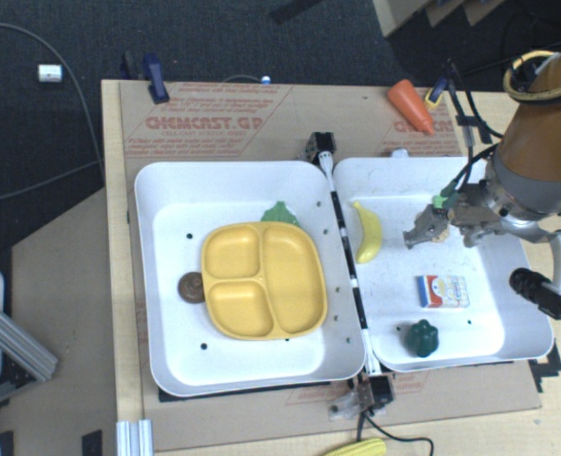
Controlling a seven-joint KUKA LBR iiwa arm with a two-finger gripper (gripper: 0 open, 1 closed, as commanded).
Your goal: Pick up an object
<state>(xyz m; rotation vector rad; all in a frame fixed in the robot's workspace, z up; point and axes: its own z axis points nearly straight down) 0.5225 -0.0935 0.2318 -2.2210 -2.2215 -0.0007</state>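
Two shallow white bins sit side by side on a brown cardboard-covered tabletop (214, 122) above dark carpet.
The grey arm reaches in from the right, its gripper (421, 233) low over the right bin (509, 345), holding nothing; whether it is open I cannot tell. A yellow plastic banana (368, 234) lies just left of it, a small red-white-blue card (443, 291) and dark green pepper toy (420, 338) nearer. The left bin (166, 350) holds a yellow divided plate (262, 280).
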